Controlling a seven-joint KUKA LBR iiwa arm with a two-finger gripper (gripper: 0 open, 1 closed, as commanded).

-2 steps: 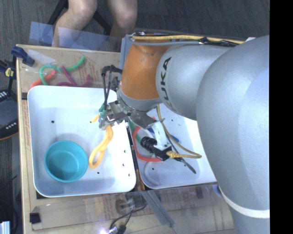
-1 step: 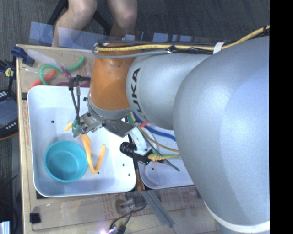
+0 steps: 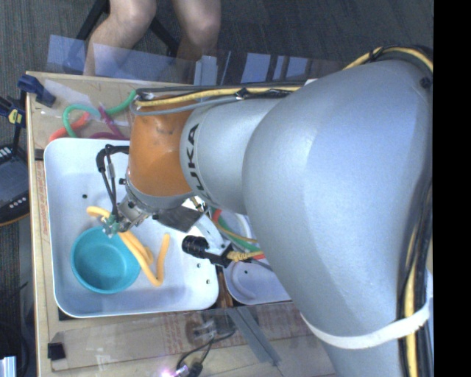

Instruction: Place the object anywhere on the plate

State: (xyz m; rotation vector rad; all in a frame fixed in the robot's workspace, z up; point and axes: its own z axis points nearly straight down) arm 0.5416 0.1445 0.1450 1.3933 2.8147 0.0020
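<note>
Nearest to us, the grey arm [image 3: 331,184] covers most of the view's right half. Its orange band [image 3: 154,158] hangs over the left bin [image 3: 62,158]. The gripper [image 3: 114,223] is low in that bin, just beside the upper rim of a blue bowl [image 3: 103,263]. We cannot tell whether it is open or closed, nor whether it grips anything.

Three yellow strips lie on the bin floor. A short strip [image 3: 97,213] sits towards the bin's left edge, touching or nearly touching the gripper, with its long axis roughly across the view. A long strip [image 3: 140,258] runs at a slant from below the gripper towards the bin's lower edge, passing along the bowl's right side. A third strip [image 3: 163,250] lies just right of it, nearly upright in the view. The bowl stands in the bin's lower-left corner, mouth up.

The round pale plate [image 3: 246,283] lies beyond the left bin's right edge, partly under the arm and well apart from the strips.

The bins rest on a wooden bench [image 3: 132,328]. A green tube [image 3: 77,114] curls by the bench's upper-left corner. Beyond the bench we see dark carpet [image 3: 44,29] and a person's legs [image 3: 132,22].
</note>
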